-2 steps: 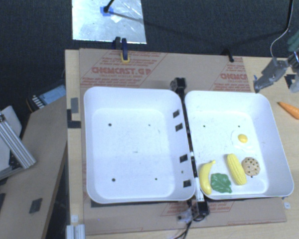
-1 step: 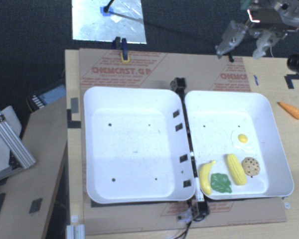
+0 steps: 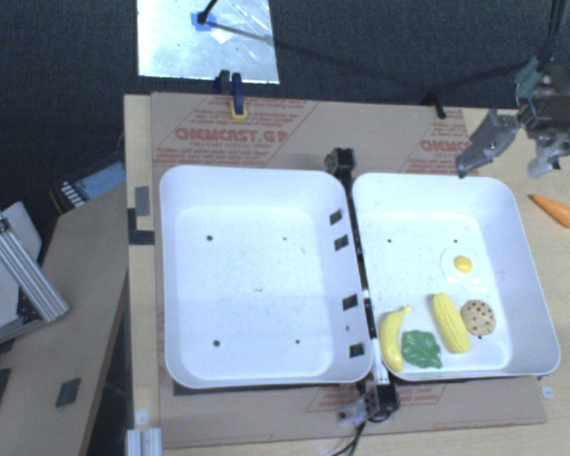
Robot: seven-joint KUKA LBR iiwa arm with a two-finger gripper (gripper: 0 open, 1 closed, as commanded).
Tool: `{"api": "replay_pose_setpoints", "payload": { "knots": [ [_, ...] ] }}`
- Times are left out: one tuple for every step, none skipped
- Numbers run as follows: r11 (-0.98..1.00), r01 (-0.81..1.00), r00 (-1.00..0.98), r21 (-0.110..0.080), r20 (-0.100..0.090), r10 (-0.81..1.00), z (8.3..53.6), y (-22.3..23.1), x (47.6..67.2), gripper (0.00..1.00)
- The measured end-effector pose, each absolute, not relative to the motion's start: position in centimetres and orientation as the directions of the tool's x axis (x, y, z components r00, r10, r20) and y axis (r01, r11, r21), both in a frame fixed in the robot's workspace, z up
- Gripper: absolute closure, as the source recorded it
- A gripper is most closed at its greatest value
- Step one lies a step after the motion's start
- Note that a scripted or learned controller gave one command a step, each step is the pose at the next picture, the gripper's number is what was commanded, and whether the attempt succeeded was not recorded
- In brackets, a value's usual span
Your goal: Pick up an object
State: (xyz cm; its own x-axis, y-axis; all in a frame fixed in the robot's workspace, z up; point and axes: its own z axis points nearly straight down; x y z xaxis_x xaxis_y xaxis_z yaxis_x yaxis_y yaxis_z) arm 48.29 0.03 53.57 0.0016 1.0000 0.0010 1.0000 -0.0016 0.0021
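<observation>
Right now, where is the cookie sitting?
The cookie lies in the right bin, near its front right corner, just right of the corn cob and below the fried egg.

Toy food gathered in the right bin's near corner

A banana lies curved along the divider side, a green leaf just beside it and touching or nearly so. A corn cob lies lengthwise next to the leaf, with a brown speckled cookie against its right side. A fried egg, white with a yellow yolk, sits apart, farther back.
</observation>
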Motion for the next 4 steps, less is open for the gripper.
{"api": "replay_pose_setpoints", "payload": {
  "knots": [
    [0.008,1.000,-0.008,0.004,0.000,1.000,53.4,3.7,54.4,0.00],
    [0.006,1.000,-0.006,0.002,0.000,1.000,53.5,4.5,53.6,0.00],
    [0.006,1.000,-0.006,0.002,0.001,1.000,53.6,4.8,48.5,0.00],
    [0.008,1.000,-0.008,0.006,0.001,1.000,54.7,4.8,48.8,1.00]
  ]
}}
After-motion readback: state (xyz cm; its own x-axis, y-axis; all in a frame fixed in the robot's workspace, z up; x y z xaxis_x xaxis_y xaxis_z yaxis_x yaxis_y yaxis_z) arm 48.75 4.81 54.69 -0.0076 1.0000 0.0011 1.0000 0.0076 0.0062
